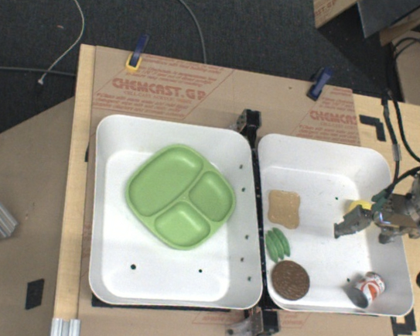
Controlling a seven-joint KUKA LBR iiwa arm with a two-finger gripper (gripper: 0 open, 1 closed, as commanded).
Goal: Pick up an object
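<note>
Running across the brown cardboard sheet (206, 92) under the bins is red printing, reading roughly "CHEMCAST GP" behind the left bin and repeating, partly cut off, behind the right one; smaller lines beneath are too fine to read. Two blue clamps (138, 51) are pinning the sheet's far edge.

The left bin (116, 141) is holding a green three-compartment plate (181, 196), lying flat and turned at a slant, with bare white floor showing all round it, widest toward the near left corner.

The right bin (322, 153) is carrying four small things. A tan bread slice (284, 207) is lying near the dividing wall; just in front of it a green leafy piece (278, 243) is resting, and touching that, a round brown patty (289, 279) is sitting at the near rim. A small red-and-white can (368, 287) is lying on its side by the near right corner; its label is too small to read.

The gripper (355, 220) is hanging over the right side of this bin, above bare floor between bread and can, well apart from both. Whether its fingers are spread or closed I cannot tell, and nothing is visibly held. The far half of the bin is lying open.
</note>
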